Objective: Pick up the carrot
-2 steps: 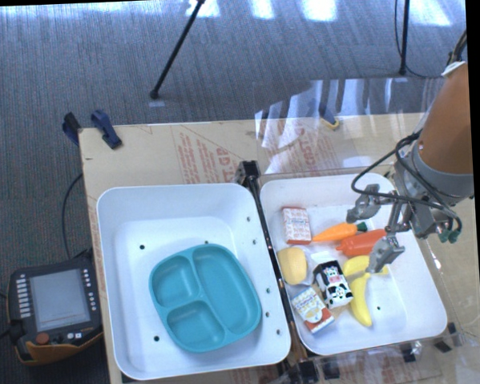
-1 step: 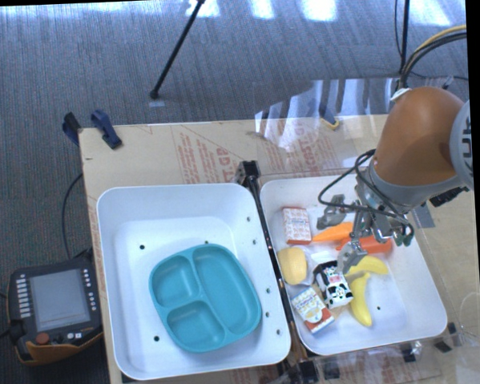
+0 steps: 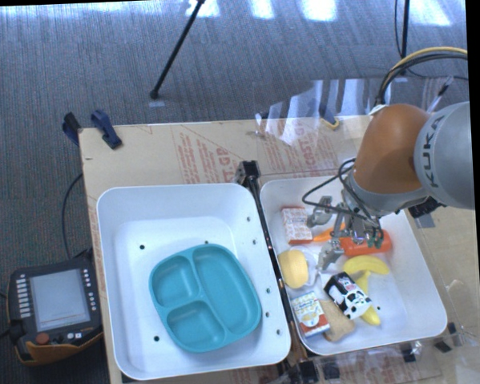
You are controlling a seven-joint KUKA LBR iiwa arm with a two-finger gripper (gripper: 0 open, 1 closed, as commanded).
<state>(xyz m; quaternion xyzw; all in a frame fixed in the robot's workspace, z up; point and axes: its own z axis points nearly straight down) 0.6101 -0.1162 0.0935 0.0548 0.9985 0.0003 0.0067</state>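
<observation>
The carrot point(image 3: 368, 242) is an orange piece lying across the upper middle of the right bin point(image 3: 433, 301), its thin end point(image 3: 303, 240) pointing left. My gripper point(image 3: 323, 237) hangs low over that thin end, with the grey arm and its orange band reaching in from the right. One finger point(image 3: 317, 218) stands on the far side of the carrot and the other on the near side, apart from each other. The gripper is open, straddling the carrot, which still rests on the bin floor. The wrist hides part of the carrot's middle.
Around the carrot lie a red-and-white packet point(image 3: 296, 223), a yellow lemon point(image 3: 294, 268), a banana point(image 3: 366, 266), a cow-patterned toy point(image 3: 350, 295) and a small carton point(image 3: 310, 313). The left bin point(image 3: 107, 234) holds a blue divided plate point(image 3: 204, 297).
</observation>
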